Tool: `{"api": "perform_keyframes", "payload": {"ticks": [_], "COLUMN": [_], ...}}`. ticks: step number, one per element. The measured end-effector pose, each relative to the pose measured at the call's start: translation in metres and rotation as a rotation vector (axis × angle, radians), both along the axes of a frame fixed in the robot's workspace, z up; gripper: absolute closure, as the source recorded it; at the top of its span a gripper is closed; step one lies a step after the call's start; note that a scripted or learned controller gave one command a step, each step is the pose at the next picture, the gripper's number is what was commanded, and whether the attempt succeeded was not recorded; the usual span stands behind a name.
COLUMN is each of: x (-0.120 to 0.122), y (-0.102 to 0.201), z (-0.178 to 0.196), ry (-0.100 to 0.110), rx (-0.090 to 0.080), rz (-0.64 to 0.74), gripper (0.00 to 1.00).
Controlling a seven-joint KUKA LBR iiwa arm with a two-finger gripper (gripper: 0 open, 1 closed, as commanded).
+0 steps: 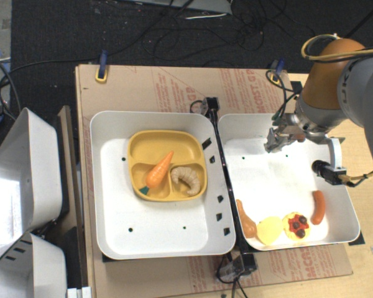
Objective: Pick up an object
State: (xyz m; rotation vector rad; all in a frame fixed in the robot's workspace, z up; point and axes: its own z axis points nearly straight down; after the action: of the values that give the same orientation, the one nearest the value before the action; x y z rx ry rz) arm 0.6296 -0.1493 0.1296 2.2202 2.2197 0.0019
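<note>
In the left bin [112,228] a yellow divided plate [167,164] holds an orange carrot [159,170] and a pale shrimp-like piece [186,179]. The right bin [280,179] holds, along its near edge, a brown drumstick-like piece [245,219], a round yellow piece [270,229], a small yellow piece with red and dark toppings [296,225] and a red sausage [318,207]. My gripper [276,139] hangs over the far part of the right bin, apart from all of these, with nothing visible in it.
The grey arm with its orange band [326,73] reaches in from the right. A black fitting [326,169] sits by the right bin's right wall. Black clips line the divider between the bins. Cables lie on the dark floor behind the bench.
</note>
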Motion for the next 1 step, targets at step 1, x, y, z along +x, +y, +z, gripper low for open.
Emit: {"api": "perform_keyframes", "payload": {"ticks": [1], "x": [-0.0066], "y": [-0.0068], "z": [0.0540], "ry": [-0.002], "rx": [-0.001], "rz": [-0.002], "gripper": [1.00]}}
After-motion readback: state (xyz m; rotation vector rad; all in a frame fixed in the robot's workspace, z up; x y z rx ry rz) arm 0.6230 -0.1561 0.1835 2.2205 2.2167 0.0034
